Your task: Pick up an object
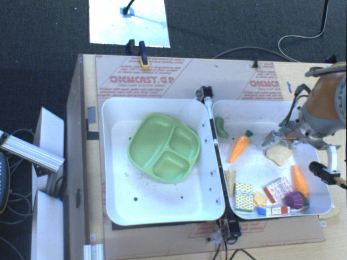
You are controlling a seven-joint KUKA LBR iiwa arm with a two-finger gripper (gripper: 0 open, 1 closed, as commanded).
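Gripper (277, 138) hovers over the cluttered right bin (255, 112), can't tell its opening; smooth green plate (164, 148) has room around it.

You look down from one fixed camera high above the desk (179, 80), tilted at a slant, far enough back to take in both white bins: the left bin (119, 161) and the right bin (320, 199). The dark floor (43, 31) lies along the top and left. The arm (325, 104) enters from your right edge.
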